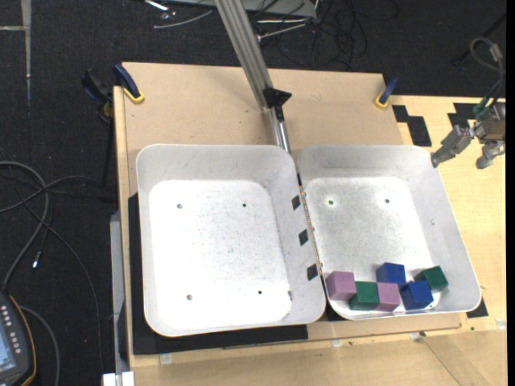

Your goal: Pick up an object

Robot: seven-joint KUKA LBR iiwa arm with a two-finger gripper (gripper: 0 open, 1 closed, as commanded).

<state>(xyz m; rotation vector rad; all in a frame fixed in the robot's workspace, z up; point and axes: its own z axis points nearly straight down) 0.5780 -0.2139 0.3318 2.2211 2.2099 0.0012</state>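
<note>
Left bin [161, 167] has nothing to grab; the blocks sit bunched in the right bin's [434, 207] near corner, purple block [342, 284] leftmost, blue one [391, 273] mid-cluster; gripper [468, 149] hangs off the far right rim with fingers spread, holding nothing, so the pile lies well toward the camera and a bit left of it.

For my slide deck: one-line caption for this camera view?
Two-finger gripper, open, hovers beyond the right white bin, whose near corner holds small purple, green and blue blocks.
</note>
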